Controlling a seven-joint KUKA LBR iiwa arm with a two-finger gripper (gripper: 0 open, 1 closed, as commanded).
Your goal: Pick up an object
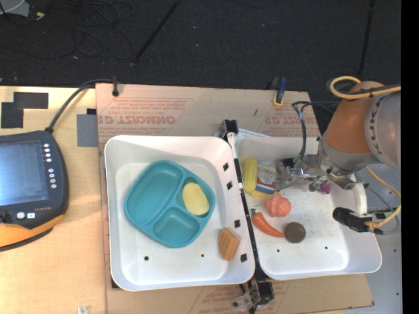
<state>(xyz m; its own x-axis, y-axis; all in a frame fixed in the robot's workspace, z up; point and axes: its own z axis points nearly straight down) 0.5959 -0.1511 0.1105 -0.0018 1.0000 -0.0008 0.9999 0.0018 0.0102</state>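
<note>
Seen from the camera view, fixed above the bench: reached in from the right, the grey arm (366, 133) with its orange band, and hung the gripper (292, 170) low over the far part of the right bin (327, 261). Could not tell whether open or closed, with cables and metal crowding that spot. Held nothing that could be made out. Judged the nearest candidate to be the pink lump (279, 205), lying toward the camera and slightly left of the gripper, near but apart from it; roundish, so no long axis to line up with. Noted a small red, white and blue item (264, 188) just to the left of the gripper, and beyond that a yellow cob-shaped piece (249, 175) lying lengthwise along the wall between the bins. Found an orange carrot-like piece (265, 224) slanting just below the pink lump, and a dark brown ball (295, 231) beside its tip; close enough, probably, to be nudged in a descent on the lump. Saw a small purple bit (323, 187) under the wrist. Left well apart, in the left bin (131, 148): a teal divided plate (157, 209) carrying a yellow oval (195, 198), and a tan waffle-like piece (228, 243) near the dividing wall.
</note>
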